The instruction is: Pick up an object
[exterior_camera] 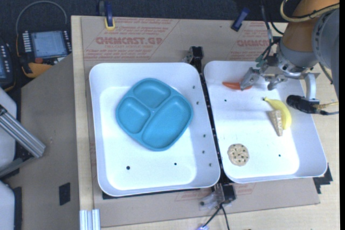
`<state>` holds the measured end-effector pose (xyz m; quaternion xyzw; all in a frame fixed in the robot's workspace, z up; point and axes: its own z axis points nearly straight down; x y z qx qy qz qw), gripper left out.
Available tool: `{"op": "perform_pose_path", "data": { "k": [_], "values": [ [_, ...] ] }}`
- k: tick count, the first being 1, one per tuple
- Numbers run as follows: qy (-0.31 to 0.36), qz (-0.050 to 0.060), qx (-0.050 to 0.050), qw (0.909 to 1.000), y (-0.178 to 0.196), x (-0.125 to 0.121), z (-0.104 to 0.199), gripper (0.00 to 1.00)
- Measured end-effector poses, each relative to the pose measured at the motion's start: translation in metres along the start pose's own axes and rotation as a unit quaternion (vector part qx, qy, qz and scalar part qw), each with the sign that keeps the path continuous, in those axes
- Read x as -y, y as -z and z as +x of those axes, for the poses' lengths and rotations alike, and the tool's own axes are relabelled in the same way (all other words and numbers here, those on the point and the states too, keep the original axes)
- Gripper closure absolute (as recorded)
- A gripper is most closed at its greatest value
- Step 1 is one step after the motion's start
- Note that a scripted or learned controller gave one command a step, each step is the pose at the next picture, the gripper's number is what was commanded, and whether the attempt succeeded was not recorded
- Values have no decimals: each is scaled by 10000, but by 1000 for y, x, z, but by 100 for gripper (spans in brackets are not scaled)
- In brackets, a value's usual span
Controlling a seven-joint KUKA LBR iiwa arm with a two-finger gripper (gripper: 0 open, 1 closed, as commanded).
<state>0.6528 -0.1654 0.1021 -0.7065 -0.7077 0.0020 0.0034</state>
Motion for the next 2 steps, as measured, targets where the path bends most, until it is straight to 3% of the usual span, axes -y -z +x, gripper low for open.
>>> {"op": "perform_pose_path", "data": {
  "k": [1,2],
  "values": [
    [6,-48,15,10000,16,-2,-1,100],
    [-5,-70,22,10000,62,-10,-4,100]
  ]
}}
